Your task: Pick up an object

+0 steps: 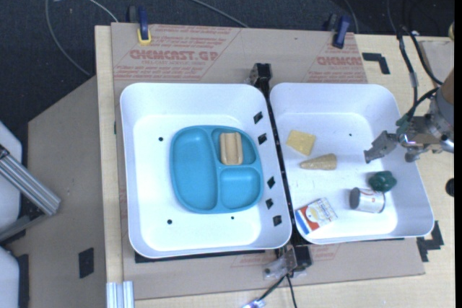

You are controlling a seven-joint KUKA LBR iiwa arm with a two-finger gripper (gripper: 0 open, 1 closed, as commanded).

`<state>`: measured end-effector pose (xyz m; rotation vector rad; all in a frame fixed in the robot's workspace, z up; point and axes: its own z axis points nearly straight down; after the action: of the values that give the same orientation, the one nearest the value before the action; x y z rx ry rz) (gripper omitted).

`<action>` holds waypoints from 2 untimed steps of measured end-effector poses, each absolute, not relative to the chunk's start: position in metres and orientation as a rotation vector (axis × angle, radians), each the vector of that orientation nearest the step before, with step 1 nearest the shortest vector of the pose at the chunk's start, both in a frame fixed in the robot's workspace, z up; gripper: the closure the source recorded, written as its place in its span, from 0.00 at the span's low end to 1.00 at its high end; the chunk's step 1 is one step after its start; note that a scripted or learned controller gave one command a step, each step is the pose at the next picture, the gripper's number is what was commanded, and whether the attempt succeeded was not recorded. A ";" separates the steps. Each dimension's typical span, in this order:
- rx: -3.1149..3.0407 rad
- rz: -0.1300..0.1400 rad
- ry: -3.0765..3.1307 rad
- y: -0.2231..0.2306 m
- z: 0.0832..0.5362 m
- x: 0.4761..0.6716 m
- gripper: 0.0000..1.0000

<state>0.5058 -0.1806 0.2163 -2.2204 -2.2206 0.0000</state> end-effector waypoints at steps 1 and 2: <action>-2.217 0.004 -2.215 -0.183 0.154 0.501 0.00; -2.235 -0.005 -2.233 -0.187 0.106 0.515 0.00</action>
<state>0.5149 -0.1867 0.1060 -2.2348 -2.2335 -0.0053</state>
